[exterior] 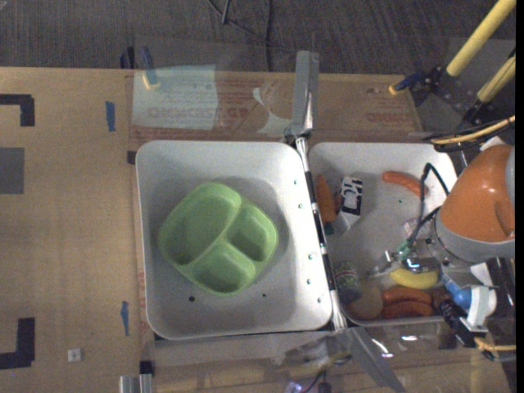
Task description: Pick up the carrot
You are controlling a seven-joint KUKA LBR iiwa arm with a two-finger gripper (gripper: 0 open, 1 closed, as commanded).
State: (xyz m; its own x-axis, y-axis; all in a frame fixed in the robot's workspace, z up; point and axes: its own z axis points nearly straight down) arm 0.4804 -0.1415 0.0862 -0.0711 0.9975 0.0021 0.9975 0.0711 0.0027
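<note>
A: Nearest you is the arm (479, 207), coming in from the right. You see its orange band hanging over the right bin (368, 158), wrist angled down toward that bin's lower right part.

B: End effector?

A: You can make it out around the metal bits and cables under the wrist, end effector (407, 259), low over the toys. You can't tell whether it's open or closed, too cluttered and dark there. Nothing visibly held.

B: Carrot?

A: You'll find the carrot (326, 199) in the right bin, lying lengthwise right along the left wall, just beside the divider between the bins. Orange, slim, tapered, a greenish end toward the bottom. It's well apart from the end effector.

B: Other stuff in that bin?

A: You've got a black-and-white item (351, 195) just right of the carrot, an orange sausage-like piece (401, 180) near the top, a yellow banana (414, 279) under the wrist, two reddish sausages (406, 302) below it, a brownish lump (368, 303) and a multicoloured ball (347, 278) at lower left.

B: Left side?

A: You see the left bin (164, 301) holding a green divided plate (218, 237), three compartments. Both bins sit on a tan bench (65, 244) with black tape marks and blue tape bits; dark floor and cables lie beyond.
</note>
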